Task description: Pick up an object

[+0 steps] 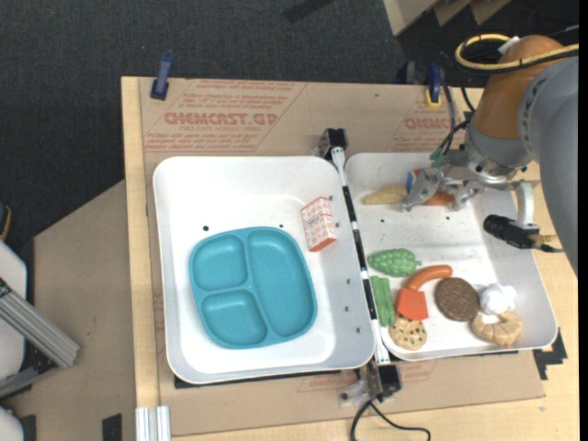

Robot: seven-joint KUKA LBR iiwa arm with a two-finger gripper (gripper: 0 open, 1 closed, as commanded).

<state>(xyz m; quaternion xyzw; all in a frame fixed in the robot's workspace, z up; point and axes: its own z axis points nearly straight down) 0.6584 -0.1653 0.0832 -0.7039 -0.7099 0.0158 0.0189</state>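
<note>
Cracker [407,334] at right bin's [514,263] front edge; arm's gripper [432,187] low at back, jaws' state unclear.

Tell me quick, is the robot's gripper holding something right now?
Gripper: cannot be told. It sits low in the right bin near a tan food piece, with nothing clearly held.

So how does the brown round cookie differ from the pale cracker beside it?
The cookie is dark brown and plain; the cracker is pale tan with dark specks. The cookie looks larger and lies farther from the bin's near edge. Both are round, flat, and lie in the right bin.
</note>
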